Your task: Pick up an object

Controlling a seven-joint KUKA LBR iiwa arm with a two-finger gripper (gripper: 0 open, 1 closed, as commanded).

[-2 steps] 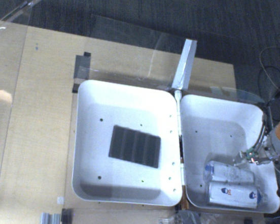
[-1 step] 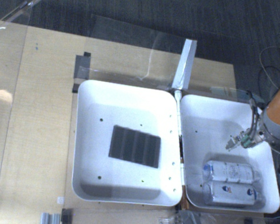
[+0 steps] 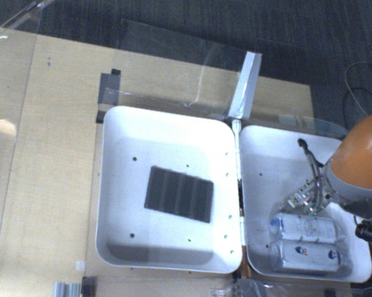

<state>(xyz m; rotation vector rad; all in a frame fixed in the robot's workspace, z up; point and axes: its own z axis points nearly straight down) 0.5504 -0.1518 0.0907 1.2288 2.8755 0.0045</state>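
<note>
Bench: two shallow white bins (image 3: pixel 112 169).
Gripper (image 3: pixel 307 200): finger state cannot be told.
Advice: centre over upper clear plastic bottle (image 3: pixel 308 228), right bin's near edge.

Smooth white plastic bins (image 3: pixel 174 136), pale matt wooden bench (image 3: pixel 42 159), clear plastic bottles (image 3: pixel 308 228).

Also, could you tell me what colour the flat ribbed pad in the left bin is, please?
Dark grey to black, with lengthwise ridges: the ribbed pad, in the camera view.

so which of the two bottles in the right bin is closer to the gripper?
The upper bottle, lying on its side with its blue cap end pointing left, sits just below the gripper. The lower bottle lies beyond it, nearer the bin's front wall.
</note>
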